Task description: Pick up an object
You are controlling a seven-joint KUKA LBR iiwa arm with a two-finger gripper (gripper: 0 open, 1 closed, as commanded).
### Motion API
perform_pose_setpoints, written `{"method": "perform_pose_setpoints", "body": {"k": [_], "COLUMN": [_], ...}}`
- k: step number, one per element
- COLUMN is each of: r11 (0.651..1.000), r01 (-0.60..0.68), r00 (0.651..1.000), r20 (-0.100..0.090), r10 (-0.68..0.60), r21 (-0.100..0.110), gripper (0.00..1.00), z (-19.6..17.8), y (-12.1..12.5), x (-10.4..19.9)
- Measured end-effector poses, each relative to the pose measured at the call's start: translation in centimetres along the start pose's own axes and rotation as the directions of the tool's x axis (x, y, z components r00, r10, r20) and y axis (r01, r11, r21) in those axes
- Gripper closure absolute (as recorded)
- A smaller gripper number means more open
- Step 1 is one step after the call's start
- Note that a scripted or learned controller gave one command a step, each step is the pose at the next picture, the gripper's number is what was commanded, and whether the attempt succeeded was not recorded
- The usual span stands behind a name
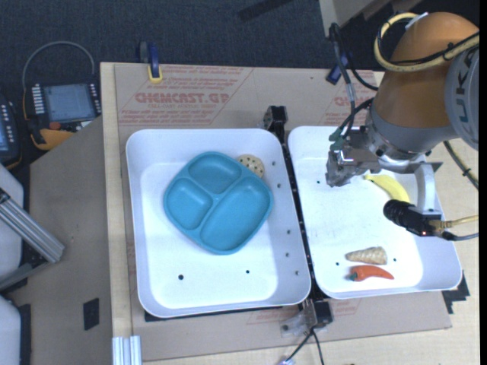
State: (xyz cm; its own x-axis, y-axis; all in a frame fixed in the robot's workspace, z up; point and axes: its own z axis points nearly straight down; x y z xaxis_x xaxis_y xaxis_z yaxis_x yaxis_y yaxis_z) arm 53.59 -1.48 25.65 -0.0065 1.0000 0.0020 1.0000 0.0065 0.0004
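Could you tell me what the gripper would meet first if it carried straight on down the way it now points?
Probably the bare floor of the right bin; the gripper hangs above it, left of the banana, though depth is unclear.

Two white bins (152, 226) – one blue tray (218, 201), one cookie (251, 163), one banana (388, 186), one pepper (371, 274).

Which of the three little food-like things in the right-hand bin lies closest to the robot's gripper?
The yellow banana: it lies just beside the gripper in the upper part of the right bin, while the beige piece and red pepper lie near the lower edge.
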Motion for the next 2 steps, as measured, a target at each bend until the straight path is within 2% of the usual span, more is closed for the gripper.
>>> {"method": "perform_pose_setpoints", "body": {"k": [1,2], "r11": [1.000,1.000], "r01": [-0.001,0.000], "r00": [1.000,1.000], "r20": [0.000,0.000], "r10": [0.001,0.000], "r21": [0.006,-0.001], "gripper": [1.00,1.00], "z": [2.2,1.9], "y": [0.1,1.2], "x": [5.1,10.4]}}
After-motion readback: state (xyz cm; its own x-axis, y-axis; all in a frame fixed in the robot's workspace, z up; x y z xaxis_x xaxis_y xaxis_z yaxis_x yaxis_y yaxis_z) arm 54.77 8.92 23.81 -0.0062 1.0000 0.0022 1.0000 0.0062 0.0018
